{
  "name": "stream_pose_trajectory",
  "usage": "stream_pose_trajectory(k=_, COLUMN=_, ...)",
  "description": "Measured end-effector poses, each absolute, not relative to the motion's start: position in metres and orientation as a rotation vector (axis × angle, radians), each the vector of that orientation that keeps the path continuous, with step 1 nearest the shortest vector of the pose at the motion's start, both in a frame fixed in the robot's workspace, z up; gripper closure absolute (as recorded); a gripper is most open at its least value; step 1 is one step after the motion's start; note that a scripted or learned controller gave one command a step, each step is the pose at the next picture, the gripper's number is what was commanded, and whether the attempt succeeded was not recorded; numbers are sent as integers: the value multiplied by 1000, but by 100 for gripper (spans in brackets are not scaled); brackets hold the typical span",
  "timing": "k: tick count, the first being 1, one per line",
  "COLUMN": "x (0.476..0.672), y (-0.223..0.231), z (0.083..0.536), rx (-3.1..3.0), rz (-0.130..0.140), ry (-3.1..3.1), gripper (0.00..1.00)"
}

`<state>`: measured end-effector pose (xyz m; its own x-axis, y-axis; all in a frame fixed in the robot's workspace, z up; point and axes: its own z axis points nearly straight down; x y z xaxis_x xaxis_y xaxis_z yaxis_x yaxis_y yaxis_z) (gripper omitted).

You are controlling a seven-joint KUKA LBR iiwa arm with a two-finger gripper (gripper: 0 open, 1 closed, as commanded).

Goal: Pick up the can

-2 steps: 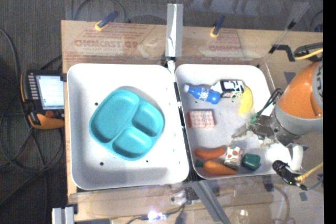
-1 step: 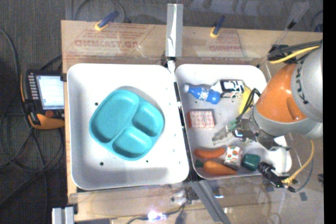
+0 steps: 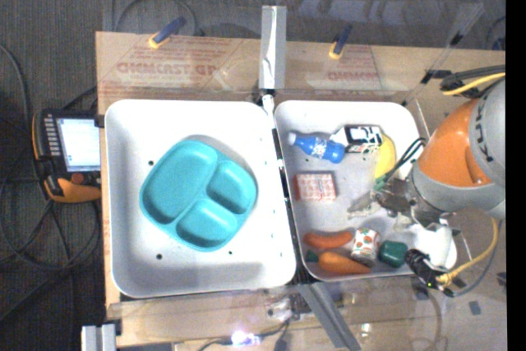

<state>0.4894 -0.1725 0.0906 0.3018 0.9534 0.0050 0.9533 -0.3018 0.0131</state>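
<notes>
The can (image 3: 392, 253) is small and dark green. It lies near the front right corner of the right bin (image 3: 345, 109), beside a white cube with red and green marks (image 3: 366, 242). My gripper (image 3: 376, 199) hangs over the right side of that bin, a little behind the can and apart from it. The grey arm with its orange band (image 3: 450, 156) reaches in from the right. I see nothing held in the gripper.
The right bin also holds a blue bottle (image 3: 319, 147), a black and white item (image 3: 362, 136), a yellow banana (image 3: 385, 158), a pink box (image 3: 316, 187) and two orange sausage-like pieces (image 3: 330, 241). A teal divided plate (image 3: 199, 192) sits in the left bin (image 3: 123, 259).
</notes>
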Motion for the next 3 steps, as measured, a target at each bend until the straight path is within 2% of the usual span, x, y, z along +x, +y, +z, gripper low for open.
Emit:
stream_pose_trajectory(k=1, x=483, y=-156, z=100, rx=2319, rz=-4, ry=2122, gripper=0)
stream_pose_trajectory(k=2, x=487, y=-160, z=91, rx=2003, rz=7, ry=2407, gripper=0)
stream_pose_trajectory(k=3, x=489, y=-159, z=101, rx=2001, rz=12, ry=2406, gripper=100)
